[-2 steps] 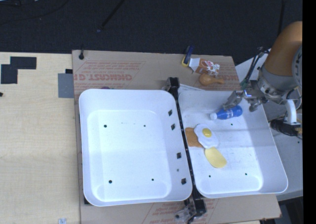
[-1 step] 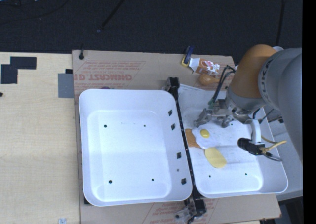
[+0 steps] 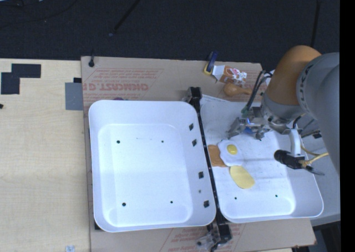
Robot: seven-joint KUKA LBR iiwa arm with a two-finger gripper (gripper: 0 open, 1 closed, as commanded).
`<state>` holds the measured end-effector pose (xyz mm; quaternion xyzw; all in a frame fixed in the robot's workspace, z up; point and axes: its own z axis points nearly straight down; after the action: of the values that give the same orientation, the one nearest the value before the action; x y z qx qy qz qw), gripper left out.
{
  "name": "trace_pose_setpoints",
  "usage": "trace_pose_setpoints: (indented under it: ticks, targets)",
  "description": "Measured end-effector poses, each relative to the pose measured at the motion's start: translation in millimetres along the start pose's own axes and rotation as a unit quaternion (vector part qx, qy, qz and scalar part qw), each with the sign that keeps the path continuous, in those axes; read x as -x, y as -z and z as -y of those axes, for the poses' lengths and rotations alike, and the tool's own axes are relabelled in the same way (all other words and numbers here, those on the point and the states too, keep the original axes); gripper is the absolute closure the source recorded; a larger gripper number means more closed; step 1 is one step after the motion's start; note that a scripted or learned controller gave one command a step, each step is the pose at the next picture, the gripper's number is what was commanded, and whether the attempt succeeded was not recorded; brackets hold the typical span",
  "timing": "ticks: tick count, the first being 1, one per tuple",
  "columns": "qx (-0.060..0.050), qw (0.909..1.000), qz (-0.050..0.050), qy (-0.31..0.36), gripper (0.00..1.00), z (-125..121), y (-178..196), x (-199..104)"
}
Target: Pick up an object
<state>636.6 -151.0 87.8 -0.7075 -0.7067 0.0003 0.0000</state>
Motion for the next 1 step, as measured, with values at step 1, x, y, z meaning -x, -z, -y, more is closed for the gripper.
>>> trace_pose_setpoints:
  ticks: [1]
  targets:
    - [-0.003,1.0,-0.001,-0.001,0.0,-6.3,-0.7,34.5]
